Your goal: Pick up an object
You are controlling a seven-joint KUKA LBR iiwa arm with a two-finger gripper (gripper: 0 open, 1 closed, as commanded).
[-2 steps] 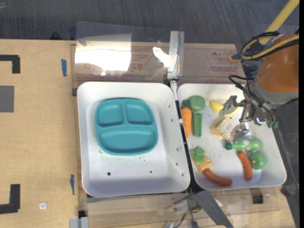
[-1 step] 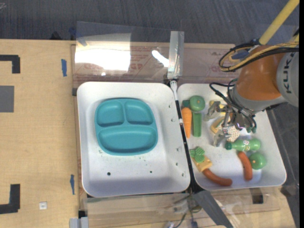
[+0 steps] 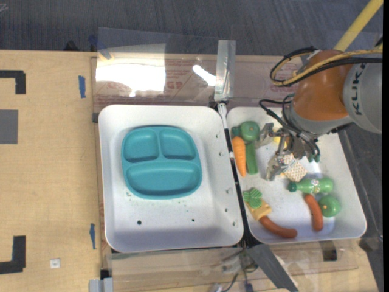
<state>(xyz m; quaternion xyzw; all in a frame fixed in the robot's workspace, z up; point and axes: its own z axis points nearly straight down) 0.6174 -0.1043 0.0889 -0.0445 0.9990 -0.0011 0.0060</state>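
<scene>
- Toy carrot (image 3: 240, 156) lies in right bin (image 3: 352, 187), left of the gripper (image 3: 281, 163).
- Checkered piece (image 3: 296, 172) sits just beside the claw.
- Claw state: cannot tell.

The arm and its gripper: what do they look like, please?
The arm is grey with dark lettering on its side and a wide orange band above the wrist. Black and yellow cables loop beside the band. The gripper is small, of dark and silvery metal parts.
</scene>
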